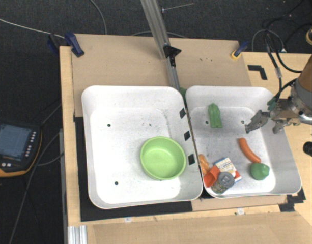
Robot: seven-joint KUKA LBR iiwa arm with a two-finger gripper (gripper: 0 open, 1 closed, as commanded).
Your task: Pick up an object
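The claw is seen with fingers spread apart — nothing gripped — above the right bin, just beyond the carrot.

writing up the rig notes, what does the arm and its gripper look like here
The arm enters at the right edge as a rounded brownish-orange band above a grey metal wrist. Dark cables loop beside it. The gripper is small, grey and angular, with two short dark jaws and a small green patch near its top.
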